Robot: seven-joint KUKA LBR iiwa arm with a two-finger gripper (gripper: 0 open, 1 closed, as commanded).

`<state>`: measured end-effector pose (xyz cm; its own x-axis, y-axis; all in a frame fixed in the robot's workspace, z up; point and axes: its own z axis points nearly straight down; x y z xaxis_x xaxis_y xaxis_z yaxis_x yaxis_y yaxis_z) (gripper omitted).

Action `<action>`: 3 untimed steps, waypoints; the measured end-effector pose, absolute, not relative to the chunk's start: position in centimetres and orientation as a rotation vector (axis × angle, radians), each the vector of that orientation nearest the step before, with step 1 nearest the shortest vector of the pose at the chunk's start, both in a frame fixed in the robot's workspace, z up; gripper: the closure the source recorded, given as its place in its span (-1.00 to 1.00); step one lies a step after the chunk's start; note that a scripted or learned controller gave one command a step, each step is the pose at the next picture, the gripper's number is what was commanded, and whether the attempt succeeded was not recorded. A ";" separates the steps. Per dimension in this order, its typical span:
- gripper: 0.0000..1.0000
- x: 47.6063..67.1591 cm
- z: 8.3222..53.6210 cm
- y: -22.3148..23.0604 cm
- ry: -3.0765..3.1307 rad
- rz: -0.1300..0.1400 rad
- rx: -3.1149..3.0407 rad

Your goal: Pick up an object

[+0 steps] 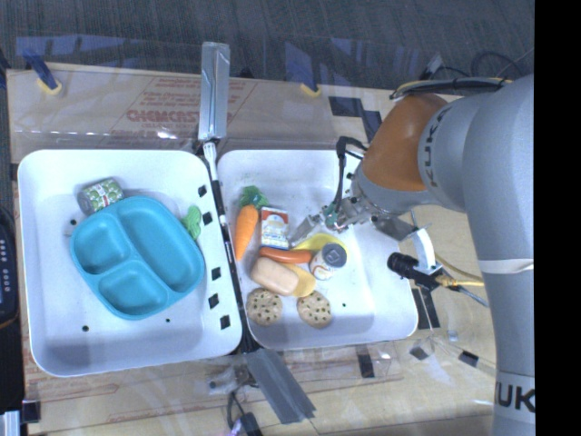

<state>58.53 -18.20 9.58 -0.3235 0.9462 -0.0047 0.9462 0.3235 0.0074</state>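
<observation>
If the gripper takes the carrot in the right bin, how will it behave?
The carrot looks like smooth moulded plastic, so it is probably stiff and light. Its round, tapering body may slip from the fingers or roll. It lies close to the box, which may get nudged.

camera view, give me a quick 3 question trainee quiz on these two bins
1. True or false: the blue divided tray lies in the left bin.
2. How many cookies lie in the right bin?
3. The end effector hovers over which bin: A) left, B) right?

Key: 1 true; 2 two; 3 B.
</observation>
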 end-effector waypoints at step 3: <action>1.00 58.8 10.3 -18.3 2.690 0.000 1.620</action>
